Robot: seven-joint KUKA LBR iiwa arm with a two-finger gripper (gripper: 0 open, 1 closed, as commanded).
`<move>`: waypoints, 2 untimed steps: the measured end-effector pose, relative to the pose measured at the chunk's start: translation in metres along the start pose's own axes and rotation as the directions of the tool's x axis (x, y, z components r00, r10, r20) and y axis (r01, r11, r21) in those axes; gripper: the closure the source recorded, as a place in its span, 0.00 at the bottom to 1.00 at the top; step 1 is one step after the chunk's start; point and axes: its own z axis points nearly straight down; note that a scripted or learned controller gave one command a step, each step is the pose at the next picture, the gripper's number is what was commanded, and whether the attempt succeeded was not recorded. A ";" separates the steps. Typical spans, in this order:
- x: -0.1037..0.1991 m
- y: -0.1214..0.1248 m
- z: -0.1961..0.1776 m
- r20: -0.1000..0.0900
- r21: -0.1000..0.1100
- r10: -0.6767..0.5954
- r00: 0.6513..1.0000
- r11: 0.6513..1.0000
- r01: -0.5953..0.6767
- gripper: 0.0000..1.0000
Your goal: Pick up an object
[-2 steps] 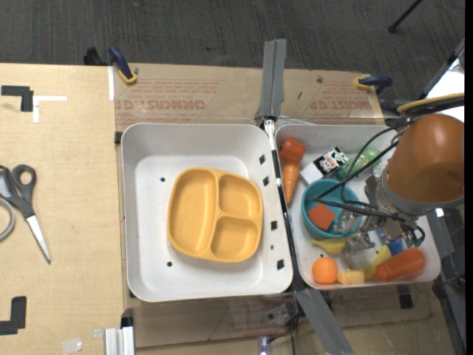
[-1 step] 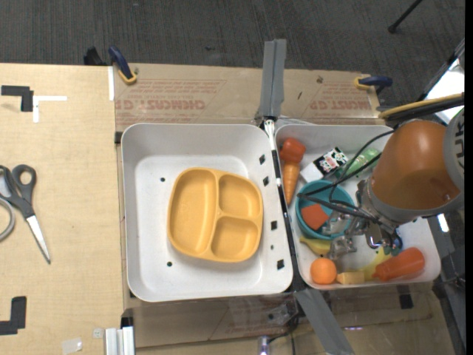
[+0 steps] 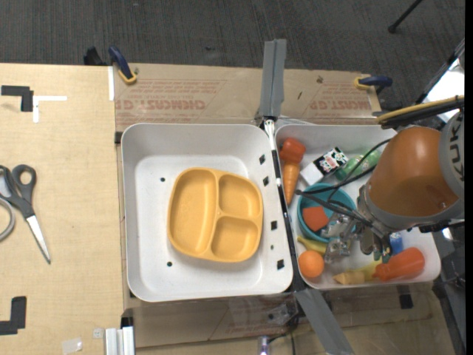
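Worktop, right bin [image 3: 292, 128]: my claw [image 3: 341, 244] low beside orange ball [image 3: 311, 263]; claw state indeterminable; carrot [image 3: 291, 176] long axis near-vertical.

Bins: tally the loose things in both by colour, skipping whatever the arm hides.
Yellow: 2, divided plate, banana-like piece
Orange or red: 4, carrot, ball, piece in teal bowl, long piece
Teal: 1, bowl
Black-and-white: 1, small toy
Total: 8

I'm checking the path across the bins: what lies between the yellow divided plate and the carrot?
In the camera view, the two bins' adjoining white walls lie between the yellow divided plate and the carrot, plus bare bin floor.
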 end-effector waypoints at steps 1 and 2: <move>0.000 -0.005 0.000 0.002 0.005 0.315 0.949 0.949 -0.315 1.00; -0.050 0.002 0.001 -0.005 0.003 0.471 0.882 0.882 -0.471 1.00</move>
